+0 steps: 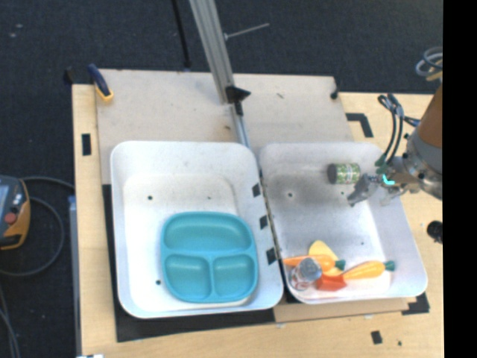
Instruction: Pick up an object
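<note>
Progress: nothing lifted | gripper (363, 192) low in right bin (298, 200), beside can (343, 173) | I can't tell jaws' state | grasp, lift remain

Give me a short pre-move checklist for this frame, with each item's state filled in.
1. Gripper over the right bin: ok.
2. Something between its fingers: not ok, nothing seen there.
3. Small can close to the gripper, lying on its side: ok.
4. Toy pile at the bin's near edge, away from the arm's path: ok.
5. Blue divided tray in the left bin, out of the way: ok.
6. Finger opening: cannot tell.
</note>
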Tool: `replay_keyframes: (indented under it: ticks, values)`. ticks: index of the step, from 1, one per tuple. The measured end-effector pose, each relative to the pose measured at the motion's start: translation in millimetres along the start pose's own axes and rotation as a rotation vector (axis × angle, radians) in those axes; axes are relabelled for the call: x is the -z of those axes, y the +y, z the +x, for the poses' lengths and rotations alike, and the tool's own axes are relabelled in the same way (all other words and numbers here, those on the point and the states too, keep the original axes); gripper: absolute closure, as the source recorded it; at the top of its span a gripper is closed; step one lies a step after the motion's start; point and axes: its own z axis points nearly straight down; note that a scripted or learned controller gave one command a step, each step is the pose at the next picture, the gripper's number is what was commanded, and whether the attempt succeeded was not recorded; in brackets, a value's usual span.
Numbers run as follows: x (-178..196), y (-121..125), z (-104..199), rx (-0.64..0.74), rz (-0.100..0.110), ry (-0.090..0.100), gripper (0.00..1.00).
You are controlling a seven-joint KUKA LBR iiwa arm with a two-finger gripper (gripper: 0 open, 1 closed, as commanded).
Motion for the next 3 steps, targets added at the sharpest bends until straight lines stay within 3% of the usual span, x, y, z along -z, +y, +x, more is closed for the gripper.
replay_keyframes:
  ticks: [1, 3]
  values:
    - [1.4, 0.9, -0.1, 0.001, -0.003, -0.001, 0.0]
    - [-90.5, 3.2, 7.9, 0.0, 0.001, 0.0, 0.0]
